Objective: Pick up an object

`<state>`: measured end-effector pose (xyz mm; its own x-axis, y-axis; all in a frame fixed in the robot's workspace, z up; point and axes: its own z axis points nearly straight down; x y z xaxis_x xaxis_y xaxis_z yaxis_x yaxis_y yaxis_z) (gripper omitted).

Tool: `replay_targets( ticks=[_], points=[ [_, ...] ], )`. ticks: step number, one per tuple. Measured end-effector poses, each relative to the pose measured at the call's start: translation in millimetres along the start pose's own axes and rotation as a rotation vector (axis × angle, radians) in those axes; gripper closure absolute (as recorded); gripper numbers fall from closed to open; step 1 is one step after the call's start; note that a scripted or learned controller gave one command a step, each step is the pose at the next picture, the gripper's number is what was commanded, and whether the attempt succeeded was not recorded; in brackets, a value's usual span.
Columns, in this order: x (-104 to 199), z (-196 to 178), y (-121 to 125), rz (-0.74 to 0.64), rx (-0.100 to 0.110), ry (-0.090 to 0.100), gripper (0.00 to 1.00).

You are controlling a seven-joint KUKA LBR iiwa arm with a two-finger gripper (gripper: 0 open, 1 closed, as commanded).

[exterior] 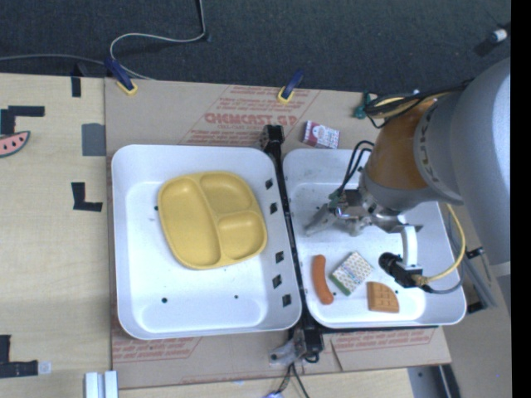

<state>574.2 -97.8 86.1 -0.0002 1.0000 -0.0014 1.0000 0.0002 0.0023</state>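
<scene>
My gripper (319, 217) hangs low over the middle of the right bin (309, 171), its grey fingers pointing left and spread apart with nothing between them. Below it near the bin's front lie three items: a red-orange sausage (321, 279), a white and green checkered block (352, 272) and an orange cracker-like piece (382, 297). The gripper is a short way above and behind them and touches none of them. The arm's grey body and orange band (398, 152) cover the bin's right part.
A yellow divided plate (213, 218) lies in the left bin (133, 247). A small red and white packet (319, 134) sits on the cardboard behind the right bin. A black divider (282, 222) runs between the bins. Cables trail by the arm.
</scene>
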Motion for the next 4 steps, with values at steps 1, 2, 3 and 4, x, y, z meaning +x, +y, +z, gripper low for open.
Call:
replay_targets(
  ticks=[1, 2, 3, 4],
  points=[
    [0, 1, 77, -0.001, -0.001, 0.000, 0.00],
    [-2, 0, 19, -0.001, 0.000, 0.000, 0.00],
    [-2, -10, 19, -0.001, -0.001, -0.001, 1.00],
    [-2, -9, 19, -0.001, -0.001, -0.001, 0.00]
  ],
)
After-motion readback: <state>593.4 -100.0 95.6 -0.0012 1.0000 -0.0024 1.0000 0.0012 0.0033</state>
